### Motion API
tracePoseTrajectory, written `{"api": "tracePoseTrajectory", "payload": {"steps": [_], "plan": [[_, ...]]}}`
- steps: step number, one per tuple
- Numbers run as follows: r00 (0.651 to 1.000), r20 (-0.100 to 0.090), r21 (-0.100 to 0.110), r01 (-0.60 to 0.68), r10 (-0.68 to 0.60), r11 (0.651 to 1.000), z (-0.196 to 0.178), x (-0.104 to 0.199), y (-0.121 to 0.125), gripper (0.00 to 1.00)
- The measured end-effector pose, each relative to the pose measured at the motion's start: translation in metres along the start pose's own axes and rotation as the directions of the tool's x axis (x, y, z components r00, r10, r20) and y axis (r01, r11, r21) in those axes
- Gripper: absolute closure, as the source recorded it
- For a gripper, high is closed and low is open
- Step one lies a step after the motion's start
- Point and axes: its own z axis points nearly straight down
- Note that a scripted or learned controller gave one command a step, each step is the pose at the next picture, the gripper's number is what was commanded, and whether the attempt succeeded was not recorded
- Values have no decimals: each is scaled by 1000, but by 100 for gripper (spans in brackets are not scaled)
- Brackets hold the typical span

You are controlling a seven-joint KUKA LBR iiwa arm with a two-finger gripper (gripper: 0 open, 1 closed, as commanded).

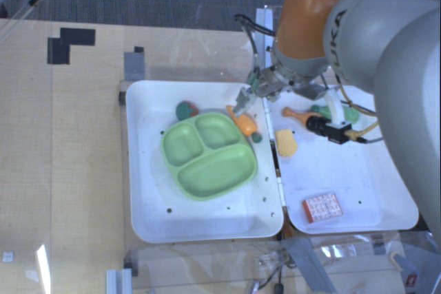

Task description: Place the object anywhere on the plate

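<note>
A green three-compartment plate (207, 155) lies in the left white bin (148, 217). My gripper (242, 104) hangs just past the plate's far right corner. Directly under its tip lies an orange carrot-like object (245, 124) with a small dark green end (256, 137). The object touches or overlaps the plate's right rim. Whether it rests on the bin floor or sits in the gripper is hidden by the angle.
A dark green and brown object (186, 109) sits behind the plate's far edge. The right bin (386, 210) holds a yellow piece (286, 143), an orange piece (295, 115), a green piece (346, 114) and a red-and-white box (322, 207).
</note>
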Motion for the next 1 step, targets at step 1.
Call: {"api": "tracePoseTrajectory", "payload": {"steps": [1], "plan": [[958, 5, -8, 288, -288, 958, 84, 56, 38, 0]]}}
